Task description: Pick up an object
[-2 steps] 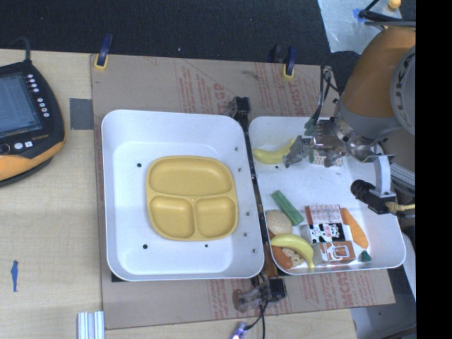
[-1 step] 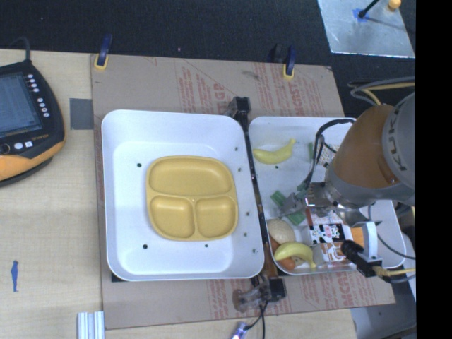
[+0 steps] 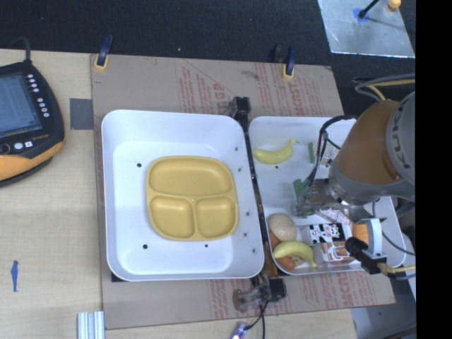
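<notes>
Bananas lie in the right bin point(image 3: 282, 127), both smooth, curved and yellow: one point(image 3: 275, 152) near the far wall, long axis left to right with its tips turned up toward the bin's back, the other point(image 3: 294, 251) at the near edge, arching over, beside a pale rounded egg-shaped piece point(image 3: 282, 226). The gripper point(image 3: 308, 202) hangs between them over the bin floor; whether it is open or closed cannot be told. The left bin point(image 3: 120, 189) holds a matte yellow three-compartment tray point(image 3: 191, 196).

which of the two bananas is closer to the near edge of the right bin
The banana beside the egg-shaped object; the other banana lies toward the bin's far end.
</notes>
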You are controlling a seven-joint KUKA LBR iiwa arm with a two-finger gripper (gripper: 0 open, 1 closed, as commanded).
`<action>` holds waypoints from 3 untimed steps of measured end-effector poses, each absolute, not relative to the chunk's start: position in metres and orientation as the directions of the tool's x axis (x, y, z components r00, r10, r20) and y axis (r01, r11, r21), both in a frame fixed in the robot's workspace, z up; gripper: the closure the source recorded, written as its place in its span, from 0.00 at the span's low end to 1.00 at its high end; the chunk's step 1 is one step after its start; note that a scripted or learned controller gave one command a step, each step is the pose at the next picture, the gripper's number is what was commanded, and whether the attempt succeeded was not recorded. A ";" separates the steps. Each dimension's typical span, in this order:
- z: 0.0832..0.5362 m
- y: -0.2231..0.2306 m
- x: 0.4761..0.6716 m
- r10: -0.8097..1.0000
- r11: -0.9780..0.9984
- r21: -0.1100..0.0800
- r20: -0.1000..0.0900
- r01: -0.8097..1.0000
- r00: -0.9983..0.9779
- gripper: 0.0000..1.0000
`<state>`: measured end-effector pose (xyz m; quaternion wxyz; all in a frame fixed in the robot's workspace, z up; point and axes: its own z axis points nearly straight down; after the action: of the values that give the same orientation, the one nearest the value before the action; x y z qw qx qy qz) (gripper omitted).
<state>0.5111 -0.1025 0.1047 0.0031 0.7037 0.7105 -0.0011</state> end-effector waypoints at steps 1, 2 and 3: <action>0.152 -0.125 0.509 1.000 0.002 -0.002 0.000 1.000 -0.002 1.00; 0.152 -0.125 0.509 1.000 0.003 -0.002 0.000 1.000 -0.003 0.00; 0.094 -0.124 0.544 1.000 0.005 0.000 -0.003 1.000 -0.005 0.00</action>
<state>0.5438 -0.1241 0.0940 0.0010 0.7052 0.7090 -0.0008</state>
